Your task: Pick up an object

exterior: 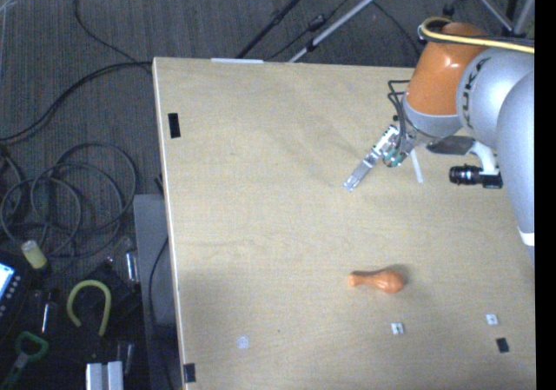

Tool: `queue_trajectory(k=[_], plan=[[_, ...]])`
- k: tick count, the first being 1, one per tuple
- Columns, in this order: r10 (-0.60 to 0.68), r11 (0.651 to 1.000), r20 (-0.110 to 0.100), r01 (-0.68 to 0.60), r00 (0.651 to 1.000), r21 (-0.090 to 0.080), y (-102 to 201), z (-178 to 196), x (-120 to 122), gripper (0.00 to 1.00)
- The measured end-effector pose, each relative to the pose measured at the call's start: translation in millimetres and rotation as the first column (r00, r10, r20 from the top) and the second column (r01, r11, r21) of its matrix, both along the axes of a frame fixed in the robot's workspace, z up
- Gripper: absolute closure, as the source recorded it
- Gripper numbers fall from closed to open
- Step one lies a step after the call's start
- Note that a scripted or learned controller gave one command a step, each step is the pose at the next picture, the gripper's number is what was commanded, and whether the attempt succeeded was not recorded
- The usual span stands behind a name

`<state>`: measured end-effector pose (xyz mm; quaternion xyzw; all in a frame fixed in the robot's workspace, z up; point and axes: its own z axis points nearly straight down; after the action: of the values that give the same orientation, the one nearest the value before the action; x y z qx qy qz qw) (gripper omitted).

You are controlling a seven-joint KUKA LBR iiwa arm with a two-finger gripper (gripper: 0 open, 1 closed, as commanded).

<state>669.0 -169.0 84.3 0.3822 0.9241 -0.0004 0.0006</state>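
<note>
1. Orange object point(379, 280), smooth and pear-like: fat rounded end, narrow neck pointing toward the bench's left edge.
2. Lying flat on the tan, matte wood-look bench top point(261, 223), toward the near edge, right of middle.
3. Gripper point(358, 178) metallic and slim, tilted down-left over the bench's middle-right. Can't tell its state.
4. Object well apart from the gripper, nearer the front edge, nothing touching.

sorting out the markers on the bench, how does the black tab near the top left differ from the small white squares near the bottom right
The black tab is dark, the white squares pale. The black tab is an upright oblong; the white squares are squarish. The black tab sits alone by the left edge; the white squares lie as a pair, right of the orange toy. Both lie flat on the bench.
</note>
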Motion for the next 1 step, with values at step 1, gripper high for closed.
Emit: queue_trajectory(k=[1], plan=[[0.0, 1.0, 0.005, 0.0, 1.0, 0.004, 2.0, 10.4, 1.3, 1.0]])
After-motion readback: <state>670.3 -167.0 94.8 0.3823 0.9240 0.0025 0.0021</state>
